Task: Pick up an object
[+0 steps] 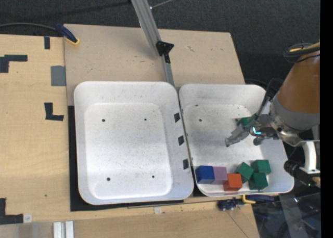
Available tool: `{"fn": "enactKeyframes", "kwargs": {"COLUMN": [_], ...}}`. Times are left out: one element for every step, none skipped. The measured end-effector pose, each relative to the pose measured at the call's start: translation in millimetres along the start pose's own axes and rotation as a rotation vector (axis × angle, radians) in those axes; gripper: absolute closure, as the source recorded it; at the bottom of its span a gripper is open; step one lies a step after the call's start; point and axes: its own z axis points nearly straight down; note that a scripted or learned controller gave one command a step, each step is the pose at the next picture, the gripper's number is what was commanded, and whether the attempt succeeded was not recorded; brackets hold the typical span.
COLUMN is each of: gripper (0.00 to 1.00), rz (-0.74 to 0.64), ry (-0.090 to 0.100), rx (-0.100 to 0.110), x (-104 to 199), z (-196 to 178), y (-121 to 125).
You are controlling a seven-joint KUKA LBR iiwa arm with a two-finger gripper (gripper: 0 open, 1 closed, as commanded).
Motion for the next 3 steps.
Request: {"fn": "enactKeyframes", "kwargs": {"gripper": [0.00,0.00,0.00], "rz": [-0.002,0.000,0.000], "ry": [0.000,-0.001,0.001], "rx": [-0.004,0.000,0.003], "x": [0.4,-1.7,4.9], "z": [-2.0,46.9,107.0], "y": [1.0,8.8,0.6]}}
